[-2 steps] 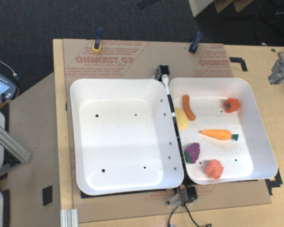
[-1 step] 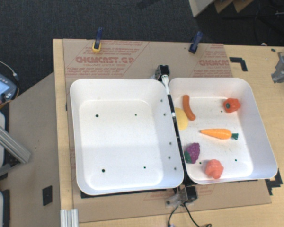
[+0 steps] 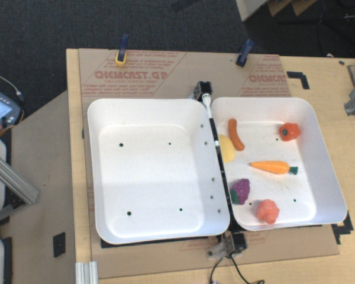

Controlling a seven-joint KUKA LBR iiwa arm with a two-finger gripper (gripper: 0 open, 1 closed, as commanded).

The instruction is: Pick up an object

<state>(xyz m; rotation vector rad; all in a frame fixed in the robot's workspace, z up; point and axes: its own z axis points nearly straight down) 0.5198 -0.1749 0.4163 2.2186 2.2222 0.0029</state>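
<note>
The right bin [image 3: 310, 176] holds several toy foods. A reddish-orange sausage [image 3: 235, 134] lies near its left wall, with a pale yellow piece [image 3: 226, 148] beside it against the divider. A red tomato [image 3: 289, 131] with a green stem sits at the back right. An orange carrot [image 3: 271, 167] lies across the middle, its green end pointing right. A purple bunch of grapes [image 3: 241, 190] sits at the front left, and a pinkish-red strawberry [image 3: 267, 210] lies near the front rim.
The left bin [image 3: 148, 170] sits beside the right one on a brown board [image 3: 136, 70]. Blue clamps [image 3: 123, 49] [image 3: 245, 52] hold the board's far edge. A grey part [image 3: 352, 96] pokes in at the right edge. Cables run at the front [image 3: 228, 250].
</note>
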